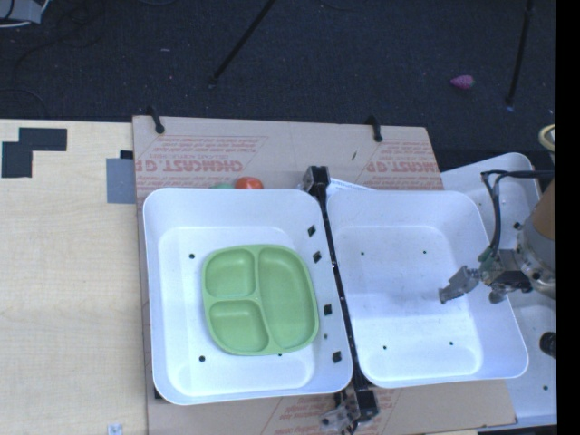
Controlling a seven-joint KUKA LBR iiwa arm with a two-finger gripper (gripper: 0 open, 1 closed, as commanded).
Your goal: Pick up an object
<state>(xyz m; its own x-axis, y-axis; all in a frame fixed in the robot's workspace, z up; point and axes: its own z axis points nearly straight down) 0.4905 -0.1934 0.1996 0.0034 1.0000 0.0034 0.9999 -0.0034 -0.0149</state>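
With the pincer (pixel 467 284), its state unclear, over the right bin (pixel 408 370), the reach stage calls for crossing left to the green divided plate (pixel 261 299).

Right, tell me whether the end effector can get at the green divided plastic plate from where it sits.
Probably yes. The end effector sits over the right bin's far side, and the green divided plastic plate lies flat and uncovered in the left bin; only the low black divider lies between.
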